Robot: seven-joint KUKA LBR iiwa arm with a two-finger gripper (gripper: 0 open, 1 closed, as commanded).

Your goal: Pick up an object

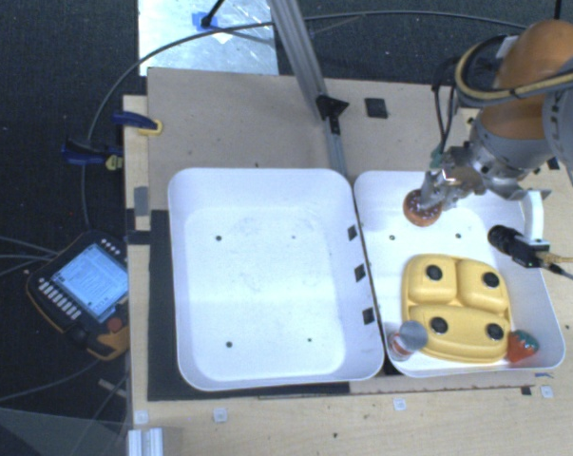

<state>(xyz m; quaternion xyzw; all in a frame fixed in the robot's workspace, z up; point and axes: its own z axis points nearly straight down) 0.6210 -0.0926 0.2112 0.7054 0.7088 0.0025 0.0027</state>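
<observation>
I've got the gripper (438, 186) down in the right bin (386, 198), at its far end, and its tip sits right on top of a small round brown object (421, 211). From this slanted view I cannot tell how the gripper is set, or whether it has any hold on the brown piece; the two overlap and that's all I can read. The brown thing looks like a flat disc, reddish brown with a paler middle, lying on the white floor near the bin's far-left corner, close to the far wall.

Room is tight on this side. A big yellow four-lobed block (457, 308) with dark dots fills most of the near half, with a small grey piece (410, 335) at its near-left corner and a red piece (522, 346) at its near-right. The left bin (200, 255) beside it is broad and open.
</observation>
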